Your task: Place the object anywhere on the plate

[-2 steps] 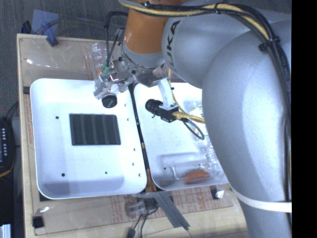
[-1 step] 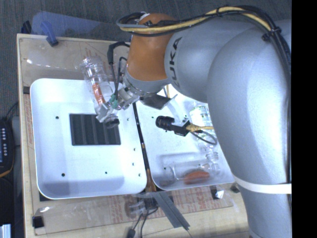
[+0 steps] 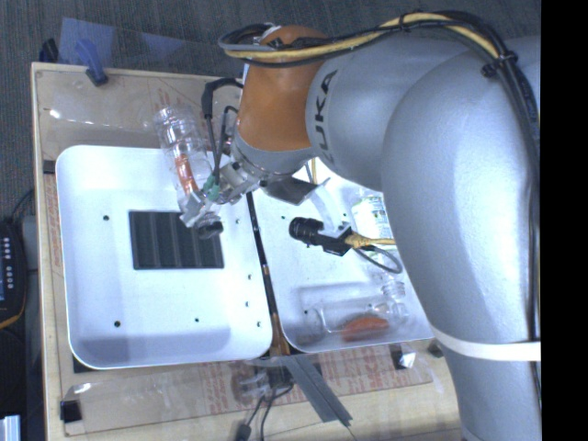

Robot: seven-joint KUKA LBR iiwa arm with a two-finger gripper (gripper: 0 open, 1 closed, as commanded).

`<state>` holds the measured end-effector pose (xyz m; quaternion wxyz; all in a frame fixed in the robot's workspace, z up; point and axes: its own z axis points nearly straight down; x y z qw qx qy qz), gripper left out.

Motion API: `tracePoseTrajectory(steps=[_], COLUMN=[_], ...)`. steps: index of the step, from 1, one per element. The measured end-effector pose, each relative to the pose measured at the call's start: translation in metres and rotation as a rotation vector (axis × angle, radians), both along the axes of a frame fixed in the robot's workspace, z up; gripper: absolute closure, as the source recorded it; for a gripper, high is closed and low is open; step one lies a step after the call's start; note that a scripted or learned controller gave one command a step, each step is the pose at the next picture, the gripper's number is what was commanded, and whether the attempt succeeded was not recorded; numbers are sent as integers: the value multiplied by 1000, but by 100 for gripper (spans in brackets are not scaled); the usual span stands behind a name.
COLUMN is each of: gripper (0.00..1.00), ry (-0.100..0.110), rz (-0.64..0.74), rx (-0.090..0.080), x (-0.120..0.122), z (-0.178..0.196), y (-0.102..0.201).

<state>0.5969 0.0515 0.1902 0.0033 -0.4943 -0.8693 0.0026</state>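
Note:
A dark ribbed plate (image 3: 176, 240) lies flat in the middle of the left bin (image 3: 101, 329). My gripper (image 3: 204, 215) reaches in from the right and hovers just past the plate's upper right corner. A clear plastic object with orange and green bits inside (image 3: 179, 159) stands tilted right beside the gripper, over the bin's far edge. I cannot tell whether it is touching the gripper. A small dark piece (image 3: 210, 229) sits at the gripper's tip, right by the plate's corner.
In the right bin (image 3: 299, 338), a clear bottle with something orange inside (image 3: 360, 315) lies near the front. A white labelled bottle (image 3: 371, 214) lies further back, partly under the arm. The arm's bulk covers the right bin's far side.

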Motion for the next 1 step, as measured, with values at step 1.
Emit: tracePoseTrajectory(steps=[1], gripper=[100], ry=[-7], rz=[188], rx=[1], x=[15], z=[2], y=[1])
